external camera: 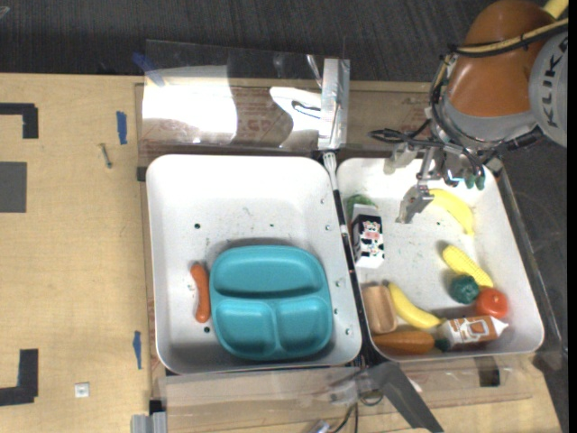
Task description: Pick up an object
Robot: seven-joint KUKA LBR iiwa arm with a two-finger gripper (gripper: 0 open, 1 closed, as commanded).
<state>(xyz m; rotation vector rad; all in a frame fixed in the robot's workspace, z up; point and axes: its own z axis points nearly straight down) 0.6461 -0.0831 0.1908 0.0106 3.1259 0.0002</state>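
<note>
Just beside the hand (pixel 422 197), a curved yellow banana (pixel 453 209).

We see two bins side by side. In the left bin (pixel 171 188), a divided tray (pixel 269 301) sits against the near edge, with a sausage (pixel 201 290) just to its left. In the right bin (pixel 525 305), a milk carton (pixel 368 239) stands along the left edge, two bananas (pixel 455 208) (pixel 466 264) lie toward the right edge, and a hot dog bun (pixel 380 307), a third banana (pixel 411 310) and a juice carton (pixel 471 330) crowd the near edge.
</note>
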